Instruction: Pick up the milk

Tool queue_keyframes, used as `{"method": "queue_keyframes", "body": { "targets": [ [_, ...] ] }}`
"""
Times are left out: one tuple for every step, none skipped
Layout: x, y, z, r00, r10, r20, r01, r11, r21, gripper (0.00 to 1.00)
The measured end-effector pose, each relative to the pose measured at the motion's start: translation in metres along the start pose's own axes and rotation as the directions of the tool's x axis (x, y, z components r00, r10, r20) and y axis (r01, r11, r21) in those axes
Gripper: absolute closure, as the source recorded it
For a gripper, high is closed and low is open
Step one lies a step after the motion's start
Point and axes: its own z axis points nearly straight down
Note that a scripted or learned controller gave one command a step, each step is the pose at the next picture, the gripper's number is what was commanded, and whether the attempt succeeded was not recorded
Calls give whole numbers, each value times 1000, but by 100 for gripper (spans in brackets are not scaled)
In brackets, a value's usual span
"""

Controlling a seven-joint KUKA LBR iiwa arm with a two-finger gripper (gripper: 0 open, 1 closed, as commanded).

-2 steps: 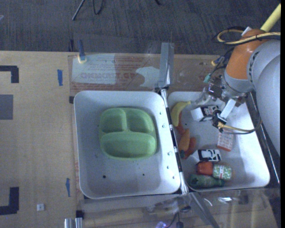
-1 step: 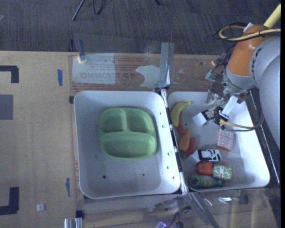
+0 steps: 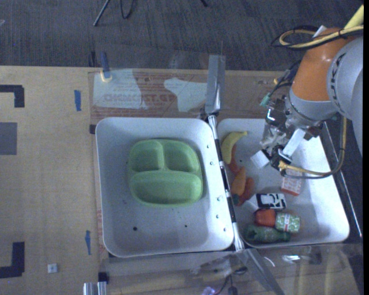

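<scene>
Wooden worktop point(image 3: 46, 190) with blue tape marks, carrying two white bins side by side. In the left bin point(image 3: 109, 224), a green divided plate point(image 3: 165, 171) near its centre. In the right bin point(image 3: 337, 222), a banana point(image 3: 230, 144) at the far left corner, carrot-like pieces point(image 3: 241, 183) along the left wall, a black-and-white milk carton point(image 3: 271, 200) toward the near edge, beside a small orange-and-white box point(image 3: 292, 185), with a tomato point(image 3: 265, 217) and green items point(image 3: 271, 229) nearer still. Jaws point(image 3: 275, 151) above the bin's far middle, well short of the milk carton; opening impossible to tell.

A pale wooden tabletop point(image 3: 46, 190) carries black corner markings and short strips of blue tape point(image 3: 78, 99). Beyond its far edge lies dark grey carpet point(image 3: 173, 29), where thin black stand legs point(image 3: 112, 8) rest. Light is even and soft.
</scene>
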Motion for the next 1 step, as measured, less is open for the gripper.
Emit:
{"method": "queue_keyframes", "body": {
  "targets": [
    [49,-72,0,921,-389,0,389,921,1,100]
  ]
}}
